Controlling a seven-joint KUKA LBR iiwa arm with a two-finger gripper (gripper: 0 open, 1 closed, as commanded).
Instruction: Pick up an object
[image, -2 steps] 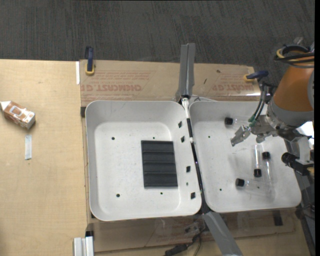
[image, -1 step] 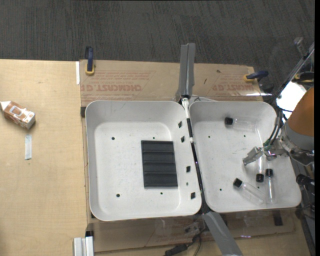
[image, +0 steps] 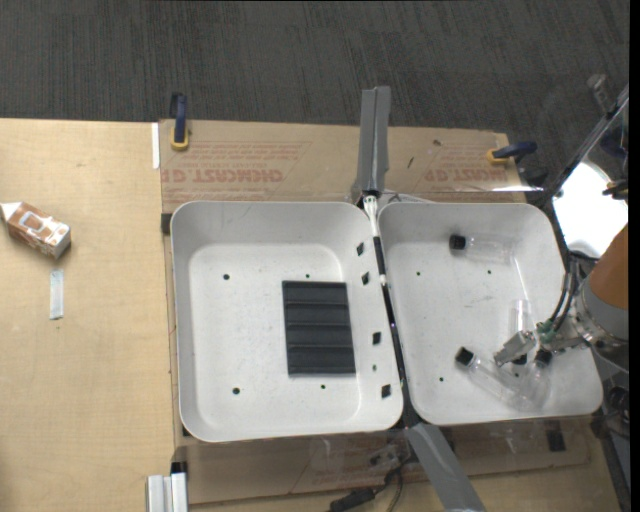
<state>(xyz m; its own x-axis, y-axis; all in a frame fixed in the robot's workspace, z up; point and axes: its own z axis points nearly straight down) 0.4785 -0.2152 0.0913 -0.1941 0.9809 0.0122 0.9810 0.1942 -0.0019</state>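
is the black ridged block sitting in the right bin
No, the black ridged block lies in the left bin.

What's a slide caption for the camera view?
Claw low in the right bin beside small black pieces; black ribbed block in the left bin.

slab (image: 320, 328) in left bin (image: 200, 300), claw (image: 522, 352) in right bin (image: 440, 300)

You had even, fairly bright overhead light, and the two white bins (image: 190, 300) threw only faint, soft shadows along their inner walls. Right of the bins a patch (image: 590, 205) by the arm was blown out to pure white. Focus was soft overall, and small objects looked grainy.
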